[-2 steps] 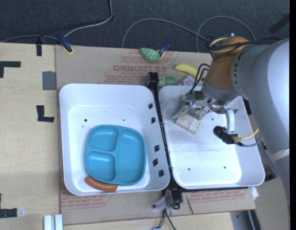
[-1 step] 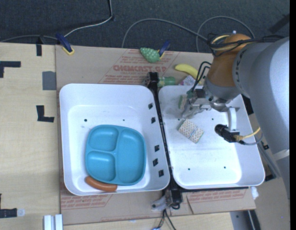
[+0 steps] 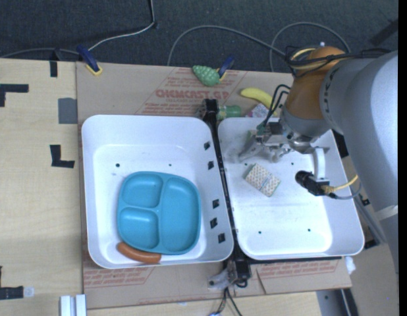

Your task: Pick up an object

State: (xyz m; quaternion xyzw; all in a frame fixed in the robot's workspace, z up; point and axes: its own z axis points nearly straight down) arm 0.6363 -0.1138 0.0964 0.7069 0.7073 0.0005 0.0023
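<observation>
The gripper (image 3: 259,147) hangs low over the right bin (image 3: 296,239), just above a patterned block (image 3: 263,179), likely lining up a grab. Its state cannot be judged; wrist hardware blurs it. Left of that bin, a blue plate (image 3: 159,211) and sausage (image 3: 138,253) sit in 1 other bin (image 3: 147,137).

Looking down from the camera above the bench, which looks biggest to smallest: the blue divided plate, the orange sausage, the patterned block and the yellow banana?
1. Blue divided plate, by far the largest.
2. Orange sausage.
3. Patterned block and yellow banana: they look about alike, and the banana is partly hidden behind the arm, so I won't rank them.
</observation>
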